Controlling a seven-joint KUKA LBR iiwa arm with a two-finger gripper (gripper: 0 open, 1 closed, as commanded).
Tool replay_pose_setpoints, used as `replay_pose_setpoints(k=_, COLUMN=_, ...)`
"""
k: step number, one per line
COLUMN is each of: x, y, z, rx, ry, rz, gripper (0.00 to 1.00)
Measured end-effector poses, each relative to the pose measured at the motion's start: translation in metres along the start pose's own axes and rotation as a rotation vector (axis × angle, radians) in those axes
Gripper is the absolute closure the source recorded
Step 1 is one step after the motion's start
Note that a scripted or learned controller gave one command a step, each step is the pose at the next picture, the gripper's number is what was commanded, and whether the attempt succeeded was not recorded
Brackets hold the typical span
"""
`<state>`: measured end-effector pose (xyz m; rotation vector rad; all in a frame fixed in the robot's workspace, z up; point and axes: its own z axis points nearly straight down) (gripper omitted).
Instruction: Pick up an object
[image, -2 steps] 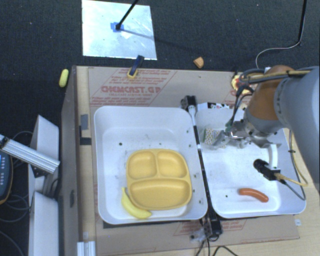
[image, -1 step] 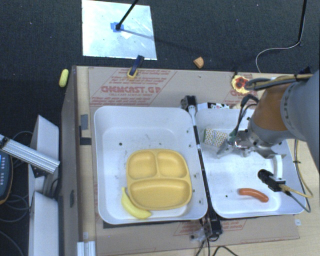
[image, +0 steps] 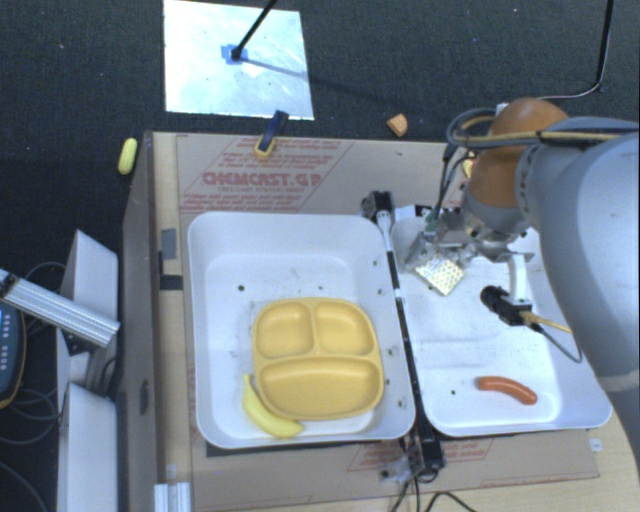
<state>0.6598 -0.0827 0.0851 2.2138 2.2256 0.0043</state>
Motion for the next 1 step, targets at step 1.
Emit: replay_pose_setpoints(k=1, x=-0.001, y=0.0008, z=-0.0111, rx=-0.002, ry=-0.002, rz=-0.005, gripper=1.0)
